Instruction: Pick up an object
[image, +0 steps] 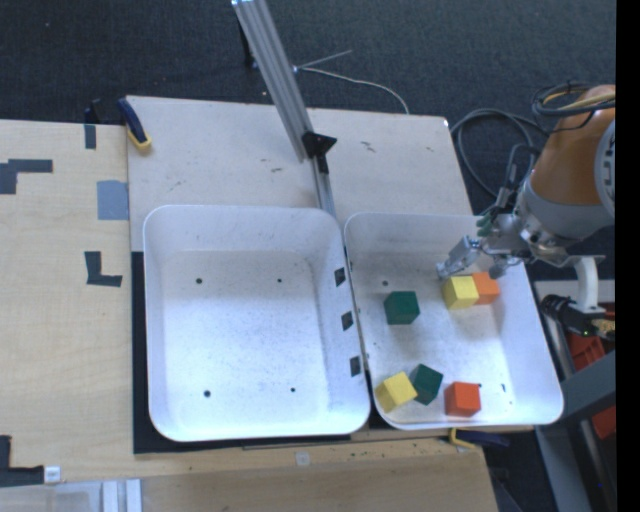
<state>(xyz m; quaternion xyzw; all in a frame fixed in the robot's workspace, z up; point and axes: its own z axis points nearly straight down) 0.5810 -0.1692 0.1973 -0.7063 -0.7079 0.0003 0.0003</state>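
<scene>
Gripper (462, 262) hovers by right bin's (520, 400) far right edge, just above touching yellow cube (461, 292) and orange cube (486, 287); fingers' state unclear. Matte blocks: green cube (401, 307) mid-bin; yellow (397, 389), green (427, 383), orange (462, 398) along near edge.

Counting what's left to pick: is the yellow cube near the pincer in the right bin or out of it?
In. The yellow cube sits on the right bin's floor, beside an orange cube.
</scene>
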